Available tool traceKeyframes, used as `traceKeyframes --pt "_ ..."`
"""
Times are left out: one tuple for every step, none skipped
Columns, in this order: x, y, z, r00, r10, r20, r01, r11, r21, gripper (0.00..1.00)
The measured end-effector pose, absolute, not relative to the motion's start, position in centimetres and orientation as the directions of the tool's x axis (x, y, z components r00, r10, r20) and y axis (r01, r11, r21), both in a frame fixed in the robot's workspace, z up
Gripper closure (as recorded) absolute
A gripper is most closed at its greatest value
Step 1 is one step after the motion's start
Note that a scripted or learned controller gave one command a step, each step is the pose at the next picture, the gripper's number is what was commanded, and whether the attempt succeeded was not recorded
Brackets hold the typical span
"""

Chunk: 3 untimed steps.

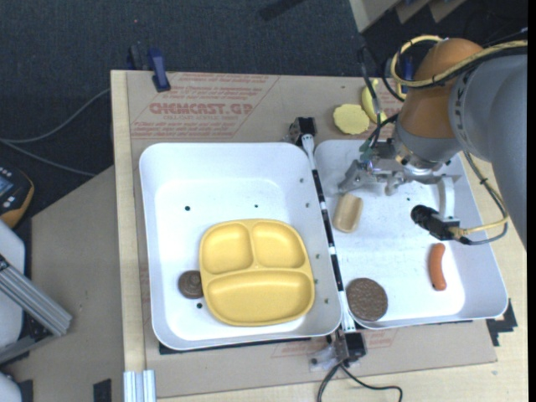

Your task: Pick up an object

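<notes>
nearest us, at the front rim of the right bin (pixel 481 304), we see a round brown disc (pixel 367 299) lying flat. to its right, near the bin's right side, lies a small sausage (pixel 438 267), its length running front to back. further back, close to the wall between the bins, a tan cylinder (pixel 347 213) lies on its side.

in the left bin (pixel 159 224) we find a yellow tray (pixel 255 271) with three compartments, sitting toward the front. a small brown disc (pixel 190 285) lies just beside the tray's left edge, partly tucked under it.

the arm (pixel 469 90) comes in from the right, its orange band above the rear of the right bin. the gripper (pixel 374 171) hangs low over the back part of that bin, just behind the cylinder and apart from it. we cannot tell how the gripper is set, as its metal parts blur together from this angle, and we see nothing held in it.

behind the right bin, on the bench (pixel 201 107), lies a yellow piece (pixel 351 119), with a second yellow shape just beside it, partly hidden by the arm's cables.
</notes>
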State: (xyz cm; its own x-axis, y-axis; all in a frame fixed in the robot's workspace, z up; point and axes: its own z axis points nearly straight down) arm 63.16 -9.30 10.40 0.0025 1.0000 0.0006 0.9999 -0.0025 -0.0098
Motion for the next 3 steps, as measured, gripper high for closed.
traceKeyframes --pt "62.7 -9.9 8.3 0.001 1.0 0.001 1.0 -0.001 -0.006 0.0" --pt "66.6 -12.1 8.5 0.001 1.0 0.003 1.0 -0.001 -0.012 0.0" --pt "66.7 -20.6 12.7 0.006 1.0 -0.007 1.0 -0.006 0.007 0.0"
